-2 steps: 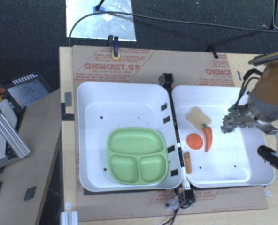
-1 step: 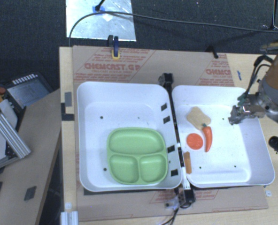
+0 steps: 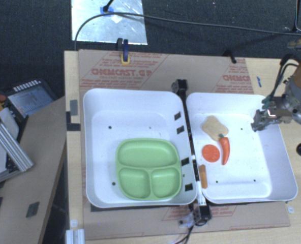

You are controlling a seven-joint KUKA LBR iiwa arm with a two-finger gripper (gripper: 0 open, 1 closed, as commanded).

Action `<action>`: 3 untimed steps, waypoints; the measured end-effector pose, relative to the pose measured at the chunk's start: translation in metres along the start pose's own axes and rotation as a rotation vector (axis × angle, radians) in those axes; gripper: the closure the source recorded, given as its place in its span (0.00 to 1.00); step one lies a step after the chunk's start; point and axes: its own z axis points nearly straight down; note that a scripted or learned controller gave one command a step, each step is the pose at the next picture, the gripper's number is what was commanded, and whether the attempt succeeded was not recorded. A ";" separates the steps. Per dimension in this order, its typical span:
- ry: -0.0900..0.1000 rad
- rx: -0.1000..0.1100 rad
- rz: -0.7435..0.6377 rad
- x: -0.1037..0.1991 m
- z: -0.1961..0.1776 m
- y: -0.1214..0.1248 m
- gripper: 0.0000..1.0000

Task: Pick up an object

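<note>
A: How many bins, and what sits in them?

B: Two shallow white plastic bins side by side, the left bin (image 3: pixel 97 111) and the right bin (image 3: pixel 277 172). The left one holds a single pale green plastic plate with three compartments (image 3: pixel 148 168), lying toward six o'clock of that bin. The right one holds four small things, all crowded toward its nine o'clock side.

A: Name the four.

B: One beige rounded lump, perhaps toy bread (image 3: pixel 214 127), at about ten o'clock of the bin. One flat orange-red disc (image 3: pixel 210 153) just below it. One orange-red toy carrot with a green top (image 3: pixel 224 149), at three o'clock of the disc and just beside it, its top touching the lump or nearly so. One small orange-brown stick (image 3: pixel 203 177) against the dividing wall, at seven o'clock of the disc.

A: And the arm?

B: One grey arm comes in from three o'clock, cut off by the frame edge. Its two-finger metal gripper (image 3: pixel 258 121) is over the right bin's rim at about two o'clock, well apart from the four things.

A: Open or closed?

B: I cannot tell; the tip is small and blurred. Nothing is visibly in it.

A: Anything else hard to read?

B: The stick's exact shape is unclear, half lost against the black clips (image 3: pixel 180 116) along the divider.
</note>
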 end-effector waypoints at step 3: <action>0.004 0.003 -0.006 0.153 0.012 0.001 1.00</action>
